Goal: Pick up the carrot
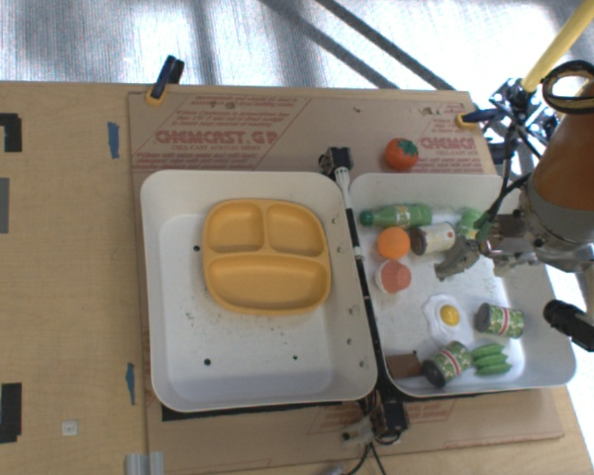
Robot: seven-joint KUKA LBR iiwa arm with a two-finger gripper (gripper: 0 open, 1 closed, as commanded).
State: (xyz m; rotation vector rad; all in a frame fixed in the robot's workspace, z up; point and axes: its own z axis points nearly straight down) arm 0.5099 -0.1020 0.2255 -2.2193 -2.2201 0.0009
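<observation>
My gripper (459, 257) hangs over the right bin (554, 364), near its middle and pointing left. A small green tuft (468, 221) shows just above the gripper. It may be the carrot's leaves, but I cannot tell, since the wrist hides whatever lies under it. A rounded orange piece (394, 242) lies to the gripper's left, beside a small white bottle (434, 237). Nothing shows in the gripper's grasp.
The right bin also holds a green bottle (396, 215), a pink round slice (395, 278), a fried egg (446, 314), two small cans (501, 320) (446, 362) and green pods (491, 358). A tomato (401, 153) sits on the cardboard behind. The left bin (168, 265) holds a yellow divided plate (266, 255).
</observation>
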